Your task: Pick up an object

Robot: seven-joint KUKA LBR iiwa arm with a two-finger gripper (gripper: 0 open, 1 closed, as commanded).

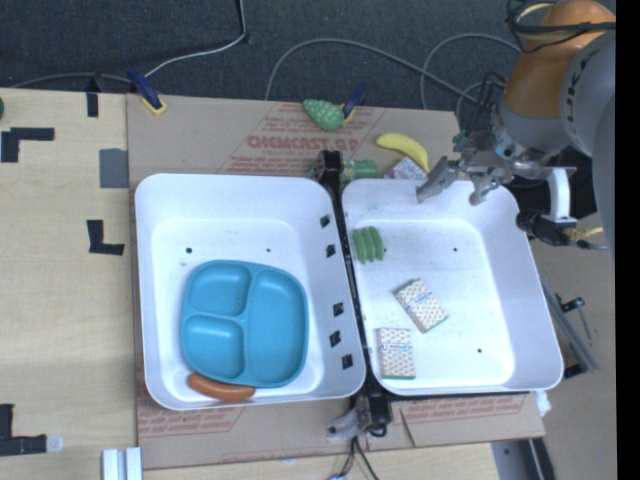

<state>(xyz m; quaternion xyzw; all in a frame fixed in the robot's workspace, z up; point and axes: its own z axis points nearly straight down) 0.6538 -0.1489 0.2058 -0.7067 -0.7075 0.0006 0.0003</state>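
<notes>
**Gripper spread above right bin's far edge, nothing held**

Near edge: cardboard sheet [270,420] under both bins, faint reddish print seen on its front strip, too small to be read. In the left bin [165,218], an orange sausage-like piece [221,388] is laid at the near wall, long axis roughly left-right, touching the near rim of a blue three-compartment plate [243,322].

In the right bin [520,298], a small patterned packet [396,352] is seen near the front-left corner, long axis running near-far; print on it cannot be read. A second patterned packet [421,304] is placed just beyond it, tilted diagonally, apart from the first. Farther back, a green ridged object [368,244] is set close to the dividing wall, long axis near-far.

At the far rim of the right bin, the gripper [451,189] is seen with its two fingers splayed apart; nothing is gripped between them. Grey arm with orange band [545,63] is entered from the right.

Beyond the bins, on the cardboard: red stencilled lettering, read roughly as "CHEMCAST", partly legible. A yellow banana [402,148] is laid diagonally, a green lumpy item [324,113] farther left beside a blue clamp [352,99]. Another blue clamp [146,90] is fixed at the cardboard's far-left corner. Black tape marks are seen on the wooden bench [55,298].
</notes>
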